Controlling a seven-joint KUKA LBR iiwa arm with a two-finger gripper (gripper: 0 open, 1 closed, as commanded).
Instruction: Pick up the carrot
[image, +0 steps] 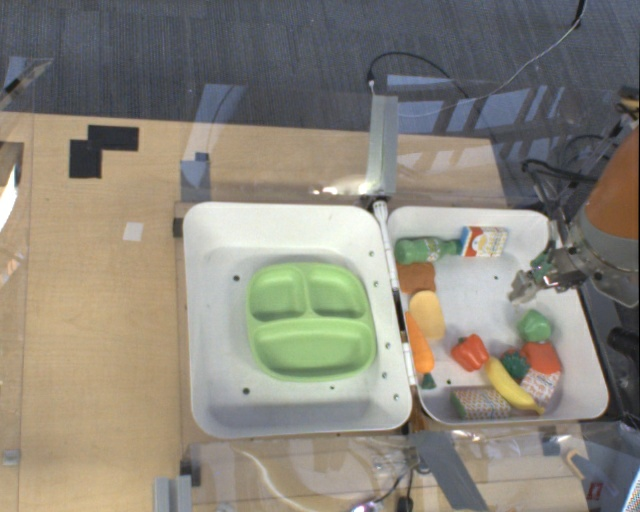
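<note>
The gripper (530, 285) hangs empty, fingers apart, far from the carrot (420, 350), which hugs the bin wall (408, 372) and could slip

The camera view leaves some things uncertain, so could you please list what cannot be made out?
- Gripper: too small and blurred to tell its finger state.
- Arm: cut off by the right edge.
- Carrot: lies against the right bin's left wall; its far side is hidden.
</note>
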